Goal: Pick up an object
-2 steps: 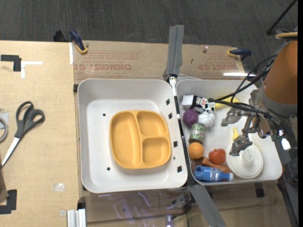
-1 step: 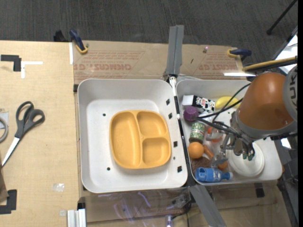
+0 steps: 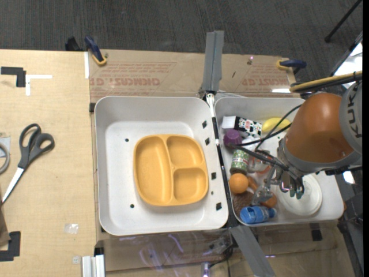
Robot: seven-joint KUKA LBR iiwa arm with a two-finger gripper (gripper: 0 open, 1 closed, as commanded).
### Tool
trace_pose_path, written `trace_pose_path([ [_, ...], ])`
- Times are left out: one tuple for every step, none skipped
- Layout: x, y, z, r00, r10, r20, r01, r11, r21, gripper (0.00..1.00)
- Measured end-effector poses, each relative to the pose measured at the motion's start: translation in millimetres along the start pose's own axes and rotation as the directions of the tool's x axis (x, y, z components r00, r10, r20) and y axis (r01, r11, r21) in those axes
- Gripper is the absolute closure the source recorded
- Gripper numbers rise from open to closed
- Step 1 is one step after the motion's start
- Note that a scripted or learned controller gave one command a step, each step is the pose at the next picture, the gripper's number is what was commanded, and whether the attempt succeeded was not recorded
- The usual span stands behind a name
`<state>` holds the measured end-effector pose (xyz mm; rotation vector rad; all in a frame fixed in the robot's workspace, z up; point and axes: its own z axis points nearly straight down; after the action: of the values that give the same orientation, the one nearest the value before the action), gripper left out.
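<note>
The grey arm w/ the orange band leans in over the right-hand white bin [image 3: 328,209], and its hand [image 3: 275,184] hangs low among the clutter there; can't tell how far open it is or whether it has hold of anything. Taking the hand as the mark: a round orange fruit-like ball [image 3: 238,183] sits just beside it toward the divider, a blue plastic bottle [image 3: 255,213] lies just below it, long axis running roughly across the bin, a small green-labelled jar [image 3: 240,161] stands above the ball, a purple lump [image 3: 233,137] beyond that. The ball looks nearest, I'd guess. The yellow three-section plastic plate [image 3: 170,169] sits in the other bin. Cardboard behind reads, reversed, something like "CHEMCAS".
</note>
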<state>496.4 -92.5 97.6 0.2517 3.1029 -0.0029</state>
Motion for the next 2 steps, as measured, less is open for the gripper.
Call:
trace_pose_path([
  [0.7,0.3,-8.3,1.0,-0.003,-0.007,0.003,1.0,0.001,1.0],
  [-26.9,-8.9,3.4,0.955,0.296,-0.021,-0.296,0.955,0.006,1.0],
])
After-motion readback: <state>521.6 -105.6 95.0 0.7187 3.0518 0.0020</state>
